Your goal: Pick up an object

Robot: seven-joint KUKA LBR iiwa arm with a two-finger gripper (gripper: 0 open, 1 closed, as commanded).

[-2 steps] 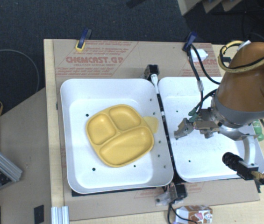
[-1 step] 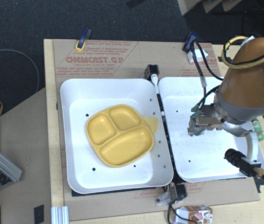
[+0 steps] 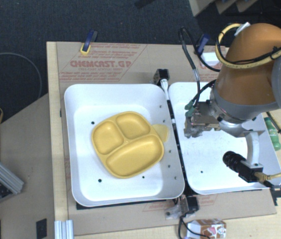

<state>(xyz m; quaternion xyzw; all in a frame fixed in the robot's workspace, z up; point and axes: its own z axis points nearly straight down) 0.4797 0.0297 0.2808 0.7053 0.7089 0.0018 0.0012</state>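
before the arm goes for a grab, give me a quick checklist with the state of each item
1. Something to pick is in view: ok. A yellow divided plate lies in the left bin.
2. Plate unobstructed from above: ok, nothing lies on it.
3. Gripper over the plate: not ok. It sits above the right bin, near the divider between the bins.
4. Whether the jaws are open: cannot tell, the wrist hides them.
5. Nothing already held: cannot tell from this angle.
6. Plate lying flat: ok; a smaller yellow piece pokes out at its right edge.
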